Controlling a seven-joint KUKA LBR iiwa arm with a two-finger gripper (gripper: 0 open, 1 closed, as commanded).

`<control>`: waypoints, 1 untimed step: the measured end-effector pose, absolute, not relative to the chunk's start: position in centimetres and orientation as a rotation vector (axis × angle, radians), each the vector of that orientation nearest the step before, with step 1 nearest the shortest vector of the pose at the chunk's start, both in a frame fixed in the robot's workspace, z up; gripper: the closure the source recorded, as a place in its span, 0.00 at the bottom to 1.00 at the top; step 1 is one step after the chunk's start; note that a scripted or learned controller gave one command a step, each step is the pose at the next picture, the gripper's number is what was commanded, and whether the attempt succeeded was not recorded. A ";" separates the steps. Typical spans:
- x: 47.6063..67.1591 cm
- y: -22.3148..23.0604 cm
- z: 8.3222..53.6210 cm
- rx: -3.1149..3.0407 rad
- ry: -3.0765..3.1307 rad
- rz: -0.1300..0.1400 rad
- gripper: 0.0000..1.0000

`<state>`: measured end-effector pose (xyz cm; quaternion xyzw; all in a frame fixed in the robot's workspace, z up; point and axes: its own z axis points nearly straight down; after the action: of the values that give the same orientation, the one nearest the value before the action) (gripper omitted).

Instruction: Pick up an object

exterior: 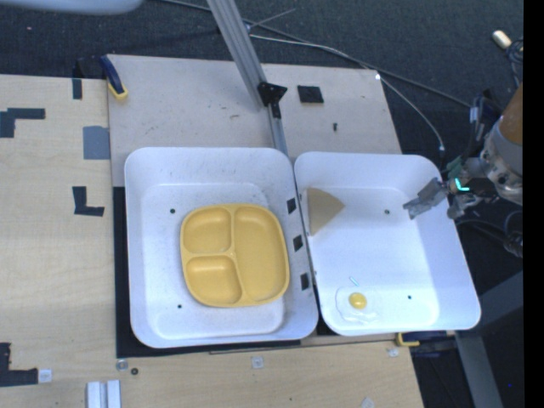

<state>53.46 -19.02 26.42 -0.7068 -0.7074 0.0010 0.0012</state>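
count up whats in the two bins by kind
yellow divided plate: 1, in the left bin
tan wedge: 1, in the right bin
toy fried egg: 1, in the right bin
total: 3

The arm (510, 134) comes in at the right edge of the camera view, its orange band showing just above a pale grey wrist. Beneath the wrist sits dark hardware with a small teal light. From there the gripper (422, 199) reaches leftward and slightly down over the right rim of the right bin (442, 253), its grey fingers lying close to the bin's upper right corner, tilted rather than pointing straight down.
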 end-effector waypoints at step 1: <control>53.5 -19.0 26.5 -2.220 -2.222 0.002 0.00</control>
<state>53.51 -19.03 26.48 -0.7067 -0.7075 0.0006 0.0003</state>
